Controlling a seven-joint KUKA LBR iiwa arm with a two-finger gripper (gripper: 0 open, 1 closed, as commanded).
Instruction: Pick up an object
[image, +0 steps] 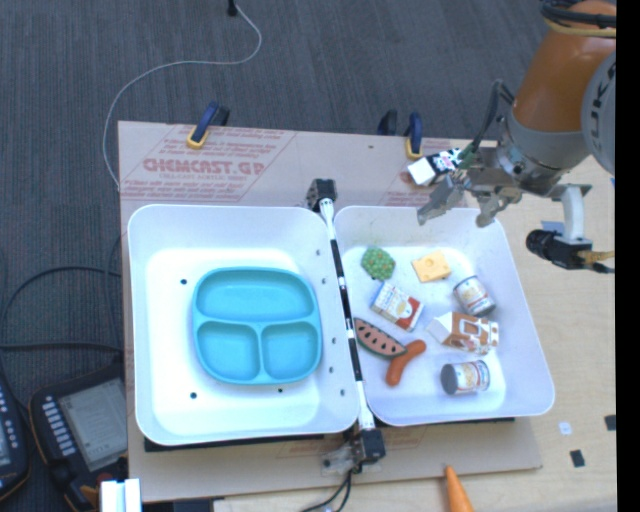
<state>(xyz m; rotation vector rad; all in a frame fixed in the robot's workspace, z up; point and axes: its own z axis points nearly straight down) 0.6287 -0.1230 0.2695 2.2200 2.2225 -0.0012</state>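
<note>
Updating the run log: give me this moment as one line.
gripper: open, above right bin's far rim, holding nothing | right bin: broccoli, cheese slice, hot dog, two cans | left bin: blue divided tray

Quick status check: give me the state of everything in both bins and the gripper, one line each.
gripper: open, above the right bin's far edge, holding nothing
blue divided tray: flat in left bin
cans: both on their sides
cheese slice: flat
sausage: lying beside watermelon slice
</note>
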